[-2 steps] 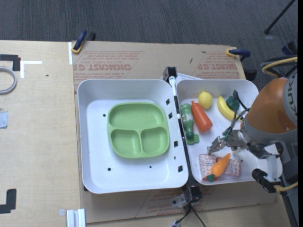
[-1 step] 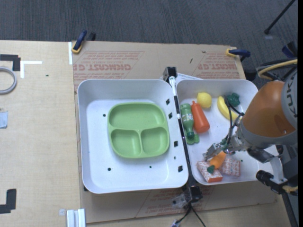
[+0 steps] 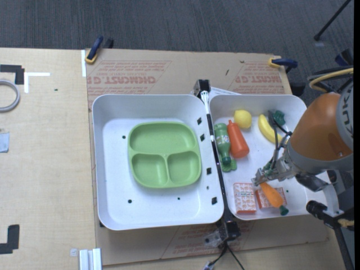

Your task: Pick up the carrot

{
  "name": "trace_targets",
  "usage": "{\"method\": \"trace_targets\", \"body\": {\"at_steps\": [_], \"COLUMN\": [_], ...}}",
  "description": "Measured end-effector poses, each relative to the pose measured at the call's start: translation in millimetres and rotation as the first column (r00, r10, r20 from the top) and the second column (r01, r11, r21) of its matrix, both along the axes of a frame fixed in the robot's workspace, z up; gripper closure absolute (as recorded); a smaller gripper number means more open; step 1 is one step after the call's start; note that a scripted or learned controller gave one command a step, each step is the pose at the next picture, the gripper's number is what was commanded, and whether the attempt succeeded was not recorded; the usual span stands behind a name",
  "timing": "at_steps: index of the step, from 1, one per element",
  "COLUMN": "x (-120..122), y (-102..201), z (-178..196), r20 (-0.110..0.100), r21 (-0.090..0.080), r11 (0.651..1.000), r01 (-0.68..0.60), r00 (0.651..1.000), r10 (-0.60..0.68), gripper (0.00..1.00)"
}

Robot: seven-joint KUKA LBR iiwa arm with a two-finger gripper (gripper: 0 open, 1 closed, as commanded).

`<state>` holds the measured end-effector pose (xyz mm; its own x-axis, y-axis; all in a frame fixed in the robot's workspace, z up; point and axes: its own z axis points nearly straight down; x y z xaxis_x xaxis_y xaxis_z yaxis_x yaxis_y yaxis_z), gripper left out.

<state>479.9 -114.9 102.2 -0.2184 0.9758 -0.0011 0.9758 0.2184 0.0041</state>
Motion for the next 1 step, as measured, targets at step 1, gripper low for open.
{"method": "trace_targets", "body": {"at_steps": [1], "x": [-1.1], "y": [51.6], "z": [90.0], "r20": [-0.002], "r21": [0.000], "r11": [0.955], "r01": [0.296], "r00": [0.955], "r10": [-0.296], "gripper": [1.00]}}
